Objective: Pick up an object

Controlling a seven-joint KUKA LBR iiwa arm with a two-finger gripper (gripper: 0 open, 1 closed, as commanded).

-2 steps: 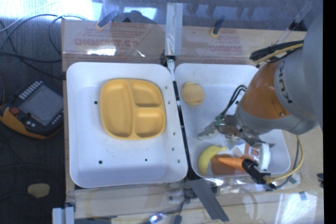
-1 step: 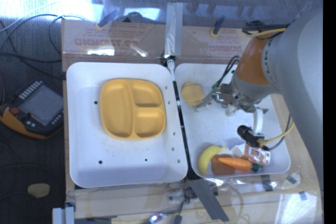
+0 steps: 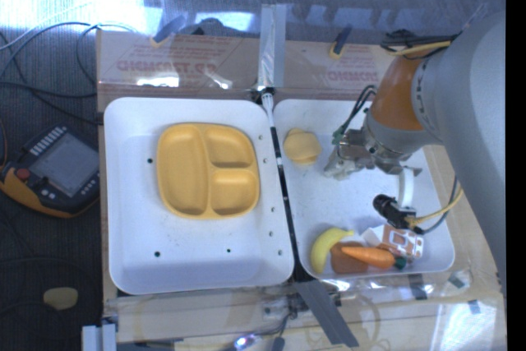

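Two shallow white bins are set side by side on the bench. The left bin (image 3: 123,201) carries a yellow divided tray (image 3: 209,169), which lies flat near the bin's centre, with its three compartments facing up.

The right bin (image 3: 440,255) carries the loose objects. A round tan bun-like item (image 3: 302,147) is located near the bin's far-left corner, just beside the dividing edge. Along the near edge, a yellow banana-shaped piece (image 3: 326,243) is placed beside an orange carrot (image 3: 367,256), and the two appear to touch. A small white and orange box (image 3: 403,242) lies just beyond the carrot's right end, towards the near-right corner.

The arm (image 3: 411,99) is extended in from the right, its orange band being visible above the wrist. The gripper (image 3: 349,160) is positioned low over the middle of the right bin, to the right of the bun-like item and apart from it. The state of its fingers cannot be determined. No object is seen between them.
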